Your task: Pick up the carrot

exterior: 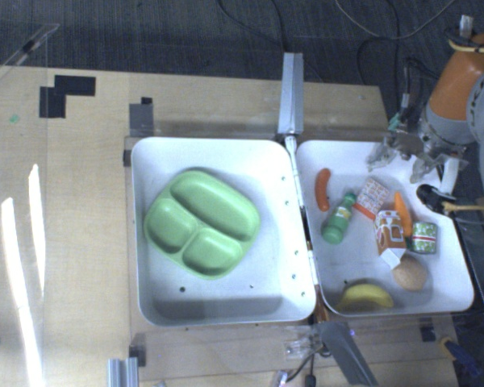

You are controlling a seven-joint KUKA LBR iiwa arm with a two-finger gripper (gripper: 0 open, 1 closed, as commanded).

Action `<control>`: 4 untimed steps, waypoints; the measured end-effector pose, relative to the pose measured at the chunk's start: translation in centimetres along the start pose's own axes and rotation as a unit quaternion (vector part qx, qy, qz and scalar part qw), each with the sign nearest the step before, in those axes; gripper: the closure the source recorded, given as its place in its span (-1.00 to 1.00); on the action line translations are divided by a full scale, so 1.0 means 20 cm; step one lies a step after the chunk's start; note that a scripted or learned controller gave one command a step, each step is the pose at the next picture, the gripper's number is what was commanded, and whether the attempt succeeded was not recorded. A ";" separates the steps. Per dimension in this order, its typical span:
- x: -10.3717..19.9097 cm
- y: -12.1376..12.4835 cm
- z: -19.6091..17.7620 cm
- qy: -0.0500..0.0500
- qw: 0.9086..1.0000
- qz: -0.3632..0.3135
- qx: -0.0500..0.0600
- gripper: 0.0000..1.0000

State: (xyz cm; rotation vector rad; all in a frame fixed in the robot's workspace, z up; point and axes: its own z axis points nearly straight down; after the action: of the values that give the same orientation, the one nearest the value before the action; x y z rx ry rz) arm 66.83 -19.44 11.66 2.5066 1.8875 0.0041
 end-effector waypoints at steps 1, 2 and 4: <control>-0.08 -0.29 -0.47 0.000 0.999 -0.041 0.000 -1.00; -0.07 -0.25 0.07 0.001 0.999 0.045 -0.005 -1.00; -0.09 -0.38 0.03 0.004 0.998 0.065 -0.016 1.00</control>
State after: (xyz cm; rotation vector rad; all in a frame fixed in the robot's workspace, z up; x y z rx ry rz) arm 59.10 -19.15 10.94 2.6054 1.7100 0.0438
